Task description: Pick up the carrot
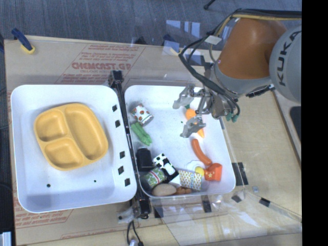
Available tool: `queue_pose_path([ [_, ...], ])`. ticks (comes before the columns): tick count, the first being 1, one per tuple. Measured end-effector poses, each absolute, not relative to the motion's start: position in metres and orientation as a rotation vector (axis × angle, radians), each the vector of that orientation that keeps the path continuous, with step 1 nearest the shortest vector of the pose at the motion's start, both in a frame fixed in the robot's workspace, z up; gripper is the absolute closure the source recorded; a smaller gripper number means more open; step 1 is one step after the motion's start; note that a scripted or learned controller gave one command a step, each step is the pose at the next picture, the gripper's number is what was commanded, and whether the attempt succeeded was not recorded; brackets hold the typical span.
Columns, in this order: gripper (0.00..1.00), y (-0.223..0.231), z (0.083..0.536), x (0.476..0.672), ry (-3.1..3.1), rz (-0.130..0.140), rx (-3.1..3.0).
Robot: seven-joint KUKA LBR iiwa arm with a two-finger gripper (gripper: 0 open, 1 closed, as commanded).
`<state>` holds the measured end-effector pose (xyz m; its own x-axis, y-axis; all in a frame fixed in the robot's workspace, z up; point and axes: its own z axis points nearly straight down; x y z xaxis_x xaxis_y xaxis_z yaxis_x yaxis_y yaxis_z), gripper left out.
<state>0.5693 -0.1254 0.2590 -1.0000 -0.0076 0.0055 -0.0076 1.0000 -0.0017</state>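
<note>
Toy pile (pixel 169 178) along near wall of right bin (pixel 169 99); red block (pixel 213 172) at near right corner; sausage (pixel 200 151) just beyond it; yellow tray (pixel 70 135) in left bin (pixel 25 188); gripper (pixel 190 118) over right bin, fingers spread; carrot (pixel 190 114) between them, orange bit showing; can (pixel 140 114) left of gripper.

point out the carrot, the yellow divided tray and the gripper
carrot (pixel 191 114), camera view, on the orange bit showing between the gripper's fingers
yellow divided tray (pixel 82 129), camera view, on the floor of its large compartment
gripper (pixel 187 114), camera view, midway between its fingertips
</note>
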Motion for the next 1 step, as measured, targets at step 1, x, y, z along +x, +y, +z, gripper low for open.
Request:
queue_pose_path([
  [1, 0.00, -0.1903, 0.2094, 0.5914, -3.132, -0.001, 0.134],
])
